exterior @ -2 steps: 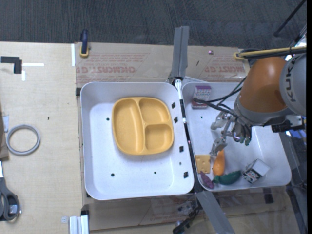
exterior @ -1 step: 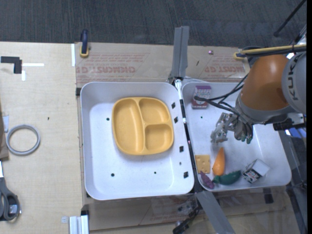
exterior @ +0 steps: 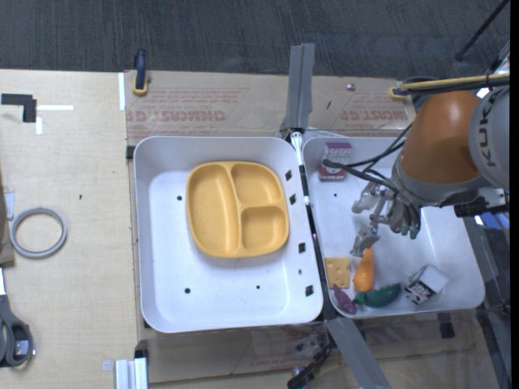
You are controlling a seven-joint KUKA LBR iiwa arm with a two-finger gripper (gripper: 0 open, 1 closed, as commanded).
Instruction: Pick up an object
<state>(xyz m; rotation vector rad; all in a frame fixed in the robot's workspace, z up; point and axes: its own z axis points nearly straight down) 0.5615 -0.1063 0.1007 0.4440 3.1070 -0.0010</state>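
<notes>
Carrot (exterior: pixel 365 271), lying in the right bin (exterior: pixel 454 241) among small items, sits just below the tool (exterior: pixel 366 239), whose grip state cannot be told.

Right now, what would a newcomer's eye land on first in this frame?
The yellow divided plate stands out, alone in the left bin. Next comes the arm's orange band over the right bin, with the gripper just above an orange carrot among small toy foods at the bin's near edge.
</notes>
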